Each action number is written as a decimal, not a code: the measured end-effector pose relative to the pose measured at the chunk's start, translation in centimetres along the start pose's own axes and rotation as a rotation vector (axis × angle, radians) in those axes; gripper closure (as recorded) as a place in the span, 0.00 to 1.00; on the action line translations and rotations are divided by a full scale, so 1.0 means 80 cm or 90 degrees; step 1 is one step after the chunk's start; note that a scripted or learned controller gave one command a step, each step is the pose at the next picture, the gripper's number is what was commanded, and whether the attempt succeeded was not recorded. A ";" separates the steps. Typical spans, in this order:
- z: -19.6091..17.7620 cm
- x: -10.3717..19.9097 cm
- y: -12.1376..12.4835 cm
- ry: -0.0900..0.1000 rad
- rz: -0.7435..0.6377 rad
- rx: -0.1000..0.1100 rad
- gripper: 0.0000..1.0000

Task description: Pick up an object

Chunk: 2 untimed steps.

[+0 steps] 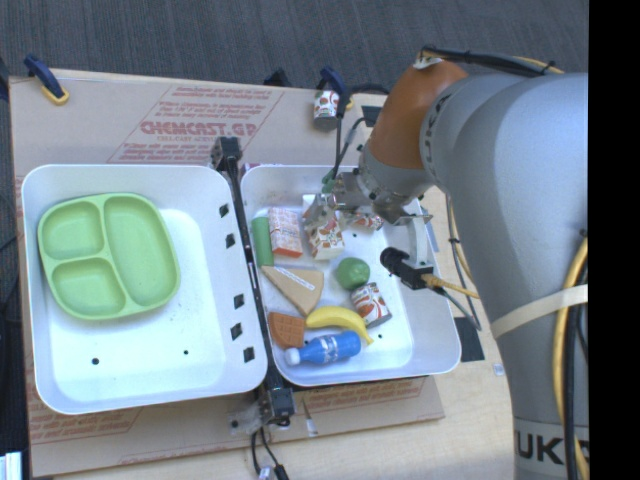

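2 white bins, 1 arm, gripper low over the upper part of the right bin.

Left bin: 1 green divided plate with 3 compartments, upper left of the bin. Right bin, counted: 1 green cylinder, 1 printed packet, 1 cheese wedge, 1 waffle-brown square, 1 banana, 1 blue bottle, 1 green round fruit, 1 small can. A crumpled patterned wrapper sits at the fingertips, centre frame; contact unclear. Cannot tell whether the gripper is open or closed: the wrist hides it. Labels too small to read.
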State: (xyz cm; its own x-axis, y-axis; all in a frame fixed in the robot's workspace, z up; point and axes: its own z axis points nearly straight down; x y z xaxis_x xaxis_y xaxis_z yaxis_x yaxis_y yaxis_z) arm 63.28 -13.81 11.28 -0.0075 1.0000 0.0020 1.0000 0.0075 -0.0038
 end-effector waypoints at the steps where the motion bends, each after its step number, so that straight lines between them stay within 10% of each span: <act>1: -0.125 0.055 0.002 -0.001 0.001 -0.002 1.00; 2: -0.183 0.065 -0.135 -0.001 0.003 -0.001 1.00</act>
State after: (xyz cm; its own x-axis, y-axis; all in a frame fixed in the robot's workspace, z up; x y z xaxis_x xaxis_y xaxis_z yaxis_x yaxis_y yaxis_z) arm 52.52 -8.68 25.98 -0.0034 1.0000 0.0004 1.0000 0.0034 -0.0019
